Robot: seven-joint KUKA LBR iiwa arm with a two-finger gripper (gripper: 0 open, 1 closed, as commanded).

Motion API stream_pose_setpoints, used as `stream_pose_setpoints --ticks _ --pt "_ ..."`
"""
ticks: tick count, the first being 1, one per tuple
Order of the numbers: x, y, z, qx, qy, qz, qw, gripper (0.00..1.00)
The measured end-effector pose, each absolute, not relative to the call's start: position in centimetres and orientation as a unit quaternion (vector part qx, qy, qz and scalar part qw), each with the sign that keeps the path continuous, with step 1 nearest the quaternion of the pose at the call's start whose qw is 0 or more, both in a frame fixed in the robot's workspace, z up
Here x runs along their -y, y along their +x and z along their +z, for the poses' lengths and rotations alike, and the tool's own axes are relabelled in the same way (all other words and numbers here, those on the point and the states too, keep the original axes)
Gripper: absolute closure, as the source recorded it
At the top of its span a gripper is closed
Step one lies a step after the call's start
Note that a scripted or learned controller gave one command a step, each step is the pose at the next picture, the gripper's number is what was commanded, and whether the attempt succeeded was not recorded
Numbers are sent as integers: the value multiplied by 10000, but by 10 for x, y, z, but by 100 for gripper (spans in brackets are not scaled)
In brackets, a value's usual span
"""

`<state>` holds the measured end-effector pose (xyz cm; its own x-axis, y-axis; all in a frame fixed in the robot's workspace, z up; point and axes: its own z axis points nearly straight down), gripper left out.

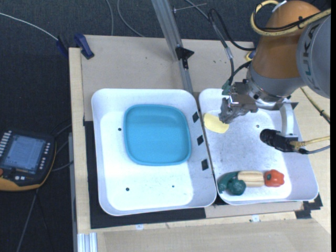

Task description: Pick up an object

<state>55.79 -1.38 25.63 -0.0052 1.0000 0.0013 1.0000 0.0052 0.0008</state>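
Camera view: the two-finger gripper (229,114) sits right of centre in the frame, low over the upper left corner of the right-hand shallow white plastic bin (247,140), its dark metal body hanging from the grey arm with its glossy orange band (286,33) at upper right. Directly at its lower left edge lies a pale yellow, rounded, soft-looking object (214,123), flat on the bin floor near the wall; this is probably the intended pick, since the tool is placed right over it. From this slant the fingertips are hidden by the wrist body, so I cannot tell how wide the gripper is or whether it has hold of anything; the yellow piece appears to rest on the floor, not lifted. Along the lower edge of the same bin three more items lie in a row, likely settled against the wall: a dark green lumpy object (232,184), a tan cylindrical piece (251,178) and a red rounded object (273,178), apparently touching one another. The left-hand white bin (107,140) holds a smooth light blue square plastic tray (157,134), centred. A black pendant with a screen (22,156) rests at the left edge of the frame.
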Motion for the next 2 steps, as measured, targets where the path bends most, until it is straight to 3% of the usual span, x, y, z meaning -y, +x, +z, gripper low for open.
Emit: stream_pose_setpoints --ticks 2 --pt "-84 576 246 7084 -7058 0 5 100"
